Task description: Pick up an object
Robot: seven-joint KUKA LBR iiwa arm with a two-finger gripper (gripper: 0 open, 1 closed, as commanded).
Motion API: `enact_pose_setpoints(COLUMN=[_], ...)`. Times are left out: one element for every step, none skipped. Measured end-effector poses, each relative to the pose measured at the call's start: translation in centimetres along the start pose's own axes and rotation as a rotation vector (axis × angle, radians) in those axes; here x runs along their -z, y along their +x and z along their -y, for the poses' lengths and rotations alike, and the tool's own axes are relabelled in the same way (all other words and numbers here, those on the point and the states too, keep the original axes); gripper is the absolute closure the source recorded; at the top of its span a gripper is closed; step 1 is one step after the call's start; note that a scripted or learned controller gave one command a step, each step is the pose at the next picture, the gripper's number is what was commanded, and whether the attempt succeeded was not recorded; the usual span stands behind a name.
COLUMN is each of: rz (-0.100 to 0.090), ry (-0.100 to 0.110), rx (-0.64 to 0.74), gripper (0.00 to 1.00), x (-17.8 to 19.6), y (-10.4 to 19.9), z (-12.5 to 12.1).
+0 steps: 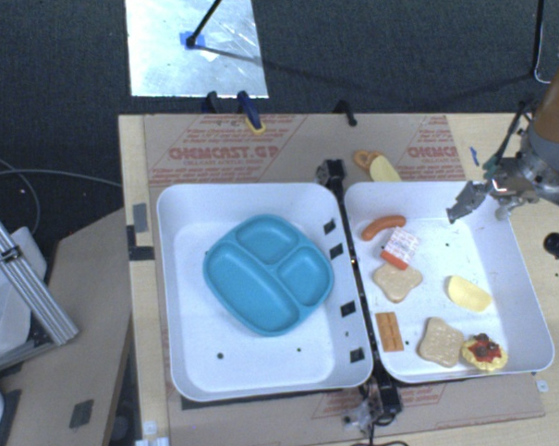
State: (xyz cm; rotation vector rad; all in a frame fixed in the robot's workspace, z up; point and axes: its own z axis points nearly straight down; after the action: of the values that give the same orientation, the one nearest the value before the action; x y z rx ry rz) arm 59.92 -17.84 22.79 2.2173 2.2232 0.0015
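My gripper (482, 206) hangs over the far right corner of the right bin (533, 317), open, with nothing between its fingers. Below and left of it in the bin lie an orange sausage (383, 226), a red-and-white packet (401, 247), a toast slice (397, 282), a pale yellow piece (469, 293), an orange cracker (389, 330), a second toast slice (440, 342) and a small yellow item with a red topping (484, 352). The sausage is the nearest, well to the gripper's left.
The left bin (188, 351) holds a blue divided plate (268, 273). A yellow and orange toy (377, 165) lies on the cardboard behind the bins. A black divider with clips (348, 261) runs between the bins. A metal sheet (196, 44) lies beyond the bench.
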Motion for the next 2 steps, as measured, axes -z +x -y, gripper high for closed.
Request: enact_pose_setpoints(rz=[-0.004, 0.0], ry=[0.005, 0.006], rx=[0.007, -0.006], gripper=[0.0, 0.0], x=[-14.9, -14.4], y=[6.3, 3.1], z=[-1.7, 4.8])
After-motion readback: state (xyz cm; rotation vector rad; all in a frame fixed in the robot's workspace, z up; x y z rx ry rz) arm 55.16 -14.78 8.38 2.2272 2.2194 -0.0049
